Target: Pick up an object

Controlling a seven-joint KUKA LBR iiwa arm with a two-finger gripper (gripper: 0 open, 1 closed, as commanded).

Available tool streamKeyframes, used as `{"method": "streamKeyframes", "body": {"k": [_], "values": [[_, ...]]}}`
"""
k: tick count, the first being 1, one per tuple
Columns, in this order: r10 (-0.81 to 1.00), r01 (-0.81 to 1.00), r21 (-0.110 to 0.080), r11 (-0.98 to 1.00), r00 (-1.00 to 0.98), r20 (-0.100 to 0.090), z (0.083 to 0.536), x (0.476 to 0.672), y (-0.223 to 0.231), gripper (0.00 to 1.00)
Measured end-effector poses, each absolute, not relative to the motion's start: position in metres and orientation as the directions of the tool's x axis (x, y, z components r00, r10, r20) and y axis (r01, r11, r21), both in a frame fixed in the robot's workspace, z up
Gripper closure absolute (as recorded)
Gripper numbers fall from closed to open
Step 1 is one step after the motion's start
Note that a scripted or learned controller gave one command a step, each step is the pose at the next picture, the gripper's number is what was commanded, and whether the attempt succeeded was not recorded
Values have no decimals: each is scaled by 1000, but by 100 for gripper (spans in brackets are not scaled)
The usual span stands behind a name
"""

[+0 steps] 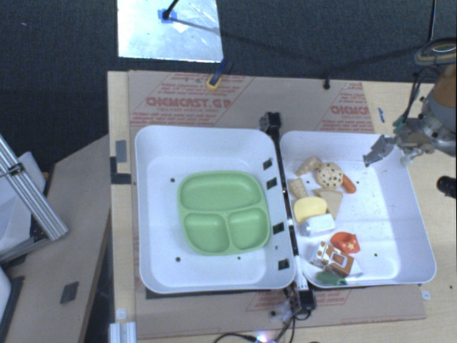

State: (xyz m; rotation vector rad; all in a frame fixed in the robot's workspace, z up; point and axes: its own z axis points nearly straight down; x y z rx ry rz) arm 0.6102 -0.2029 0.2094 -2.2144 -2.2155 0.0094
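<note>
Dark carpet surrounds your tabletop [343,95], a pale board with red lettering on its protective film, and on it sit two shallow white bins side by side. From the one camera looking down at a slant, you see the left bin [153,191] carrying a green divided plate [223,211] with three compartments, all bare. The right bin [400,234] holds the clutter: a tan cracker-like piece [309,166], a speckled round cookie [330,175], a small orange carrot-like piece [348,184], a yellow block [310,208] with a white block [319,224] touching its lower edge, a red tomato-like piece [345,242], and a small brown-and-white box [333,259] near the bin's front wall.

Your arm reaches in from the right, and the pincer [389,148] hangs over the upper right part of the right bin, well apart from every item; one grey finger [376,152] points toward the pile, but whether the fingers stand apart or together you cannot tell at this angle. Nothing is between them.

For a pick, judge the yellow block the kindest target: it looks like a light toy, probably smooth hard plastic or foam, so expect it to slide if squeezed off-centre. Take it across its shorter sides, low on the body, though the white block crowding it may snag a finger. The cookie stands freer but its round shape could roll out
</note>
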Motion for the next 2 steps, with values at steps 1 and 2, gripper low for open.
{"method": "streamKeyframes", "body": {"k": [1, 2], "values": [[1000, 1000, 2, 4, -4, 0, 217, 613, -202, 0], [1000, 1000, -3, 1, -1, 1, 156, 608, -200, 0]]}}
